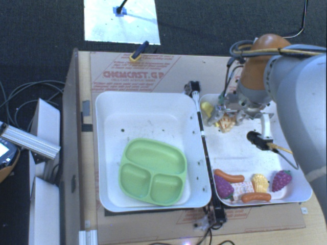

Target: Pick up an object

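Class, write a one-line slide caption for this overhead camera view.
Grey KUKA arm's two-finger gripper lowered into right white bin among toy foods; green divided plastic tray in left bin.

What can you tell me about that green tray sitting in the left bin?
The green tray is a pale lime plate with rounded corners, plastic by its look. Ridges split it into three compartments: one long one at the far side and two smaller ones nearer the camera. It lies flat, slightly turned, on the floor of the left bin, toward its near right corner.

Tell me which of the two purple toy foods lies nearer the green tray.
The purple piece at the right bin's front left corner, beside the hot dog. The grape bunch lies farther right.
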Robot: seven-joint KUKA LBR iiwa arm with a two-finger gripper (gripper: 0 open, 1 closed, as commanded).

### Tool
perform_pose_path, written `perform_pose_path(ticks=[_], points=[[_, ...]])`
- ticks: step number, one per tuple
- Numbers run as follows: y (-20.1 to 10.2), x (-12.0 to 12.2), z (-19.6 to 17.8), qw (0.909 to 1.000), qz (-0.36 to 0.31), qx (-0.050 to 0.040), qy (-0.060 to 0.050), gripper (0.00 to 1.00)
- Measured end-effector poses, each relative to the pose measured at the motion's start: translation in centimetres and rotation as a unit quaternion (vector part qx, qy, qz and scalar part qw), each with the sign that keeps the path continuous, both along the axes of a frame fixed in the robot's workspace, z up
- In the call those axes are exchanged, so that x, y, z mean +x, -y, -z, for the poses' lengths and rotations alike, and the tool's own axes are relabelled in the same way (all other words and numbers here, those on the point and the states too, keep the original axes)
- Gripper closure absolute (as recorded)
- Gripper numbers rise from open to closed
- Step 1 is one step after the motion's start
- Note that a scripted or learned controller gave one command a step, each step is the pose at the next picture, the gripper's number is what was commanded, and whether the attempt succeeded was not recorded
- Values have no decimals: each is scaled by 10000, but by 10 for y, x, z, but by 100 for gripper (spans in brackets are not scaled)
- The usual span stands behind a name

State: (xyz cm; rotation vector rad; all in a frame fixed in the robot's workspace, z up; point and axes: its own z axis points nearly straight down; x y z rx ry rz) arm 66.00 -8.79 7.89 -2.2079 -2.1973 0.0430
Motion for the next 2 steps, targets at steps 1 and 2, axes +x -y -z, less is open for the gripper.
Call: perform_pose_path(ticks=[1, 2], points=[[-2, 2, -11, 10000, -34, 3, 45, 100], [-28, -36, -127, 9997, -49, 1, 220, 100]])
